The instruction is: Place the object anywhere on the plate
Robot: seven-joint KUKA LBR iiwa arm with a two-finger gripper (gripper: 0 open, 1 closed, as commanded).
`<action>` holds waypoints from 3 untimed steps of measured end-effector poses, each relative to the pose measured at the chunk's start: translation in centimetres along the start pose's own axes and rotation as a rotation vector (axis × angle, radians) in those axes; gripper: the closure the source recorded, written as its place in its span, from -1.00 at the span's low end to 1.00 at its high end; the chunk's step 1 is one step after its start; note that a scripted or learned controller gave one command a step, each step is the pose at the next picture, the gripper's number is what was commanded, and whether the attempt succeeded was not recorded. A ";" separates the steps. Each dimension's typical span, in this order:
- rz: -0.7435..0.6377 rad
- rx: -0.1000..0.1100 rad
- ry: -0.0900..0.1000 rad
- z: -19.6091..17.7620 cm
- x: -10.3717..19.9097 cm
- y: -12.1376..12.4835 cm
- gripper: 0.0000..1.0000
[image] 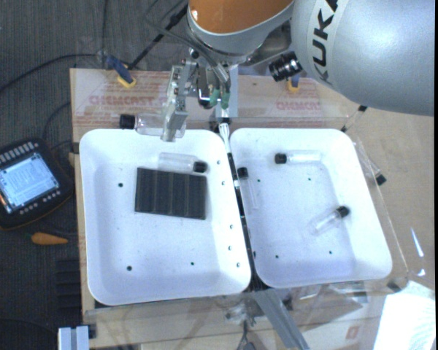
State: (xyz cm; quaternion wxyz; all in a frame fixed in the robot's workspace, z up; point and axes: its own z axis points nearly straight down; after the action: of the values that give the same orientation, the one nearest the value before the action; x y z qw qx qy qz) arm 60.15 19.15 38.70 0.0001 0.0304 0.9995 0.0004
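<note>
the gripper (177,115) hangs over the left bin (102,268), fingers clamped on a clear capped vial (152,125). the dark ridged plate (171,192) lies just below. placing looks at hand: the next move needs lowering over the plate, then release.

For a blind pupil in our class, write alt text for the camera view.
A grey KUKA arm with an orange band holds its gripper over the back edge of the left bin, above a dark ribbed plate with a clear black-capped vial lying just behind it. The right bin holds three more clear vials.
</note>
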 end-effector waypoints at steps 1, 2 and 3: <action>-0.121 0.000 0.002 0.2 8.9 3.8 1.00; -0.832 -0.003 -0.002 -4.6 10.9 3.6 1.00; -1.157 -0.002 0.001 -2.0 10.5 0.2 1.00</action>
State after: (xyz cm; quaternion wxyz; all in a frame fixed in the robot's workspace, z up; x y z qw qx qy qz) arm 49.65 19.96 40.67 -0.0003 -0.5209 0.8536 0.0011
